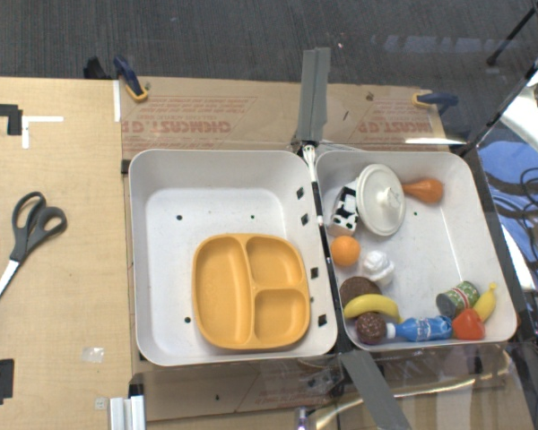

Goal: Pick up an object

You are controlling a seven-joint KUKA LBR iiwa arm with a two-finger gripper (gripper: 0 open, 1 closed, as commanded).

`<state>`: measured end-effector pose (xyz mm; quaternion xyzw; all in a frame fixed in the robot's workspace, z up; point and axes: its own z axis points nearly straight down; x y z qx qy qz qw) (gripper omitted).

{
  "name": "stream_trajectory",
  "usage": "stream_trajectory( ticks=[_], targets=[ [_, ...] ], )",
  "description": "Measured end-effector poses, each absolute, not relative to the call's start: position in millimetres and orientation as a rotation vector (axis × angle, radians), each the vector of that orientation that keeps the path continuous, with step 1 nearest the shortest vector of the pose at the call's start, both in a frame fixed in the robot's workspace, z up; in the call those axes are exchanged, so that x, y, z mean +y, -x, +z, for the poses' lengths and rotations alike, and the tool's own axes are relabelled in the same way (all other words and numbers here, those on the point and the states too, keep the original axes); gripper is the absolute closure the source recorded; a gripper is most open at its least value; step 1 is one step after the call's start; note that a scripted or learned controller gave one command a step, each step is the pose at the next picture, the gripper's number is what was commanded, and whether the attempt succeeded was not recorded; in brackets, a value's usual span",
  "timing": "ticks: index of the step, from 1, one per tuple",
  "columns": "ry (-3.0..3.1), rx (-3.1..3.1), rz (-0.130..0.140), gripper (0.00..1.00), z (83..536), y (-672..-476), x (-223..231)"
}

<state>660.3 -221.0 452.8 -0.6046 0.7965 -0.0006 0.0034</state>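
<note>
Lying in the right bin [430,245] near a white lid [380,199], an orange ball [345,251]; pincer state untellable.

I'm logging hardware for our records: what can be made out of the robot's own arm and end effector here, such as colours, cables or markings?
Very little can be settled. Beyond the right bin, at the side the arm reaches in from, there is a blue patch, a bright white patch and thin dark cables. I cannot tell whether any of these belongs to the arm.
</note>
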Motion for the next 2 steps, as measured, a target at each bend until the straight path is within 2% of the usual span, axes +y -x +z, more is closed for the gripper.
stream_trajectory(
  ticks=[1, 2],
  targets=[
    [2.309, 2.126, 0.0, 1.0, 172.1, -660.1, -220.1],
    [2.045, 2.38, -0.007, 1.0, 102.8, -656.0, -137.8]
  ],
)
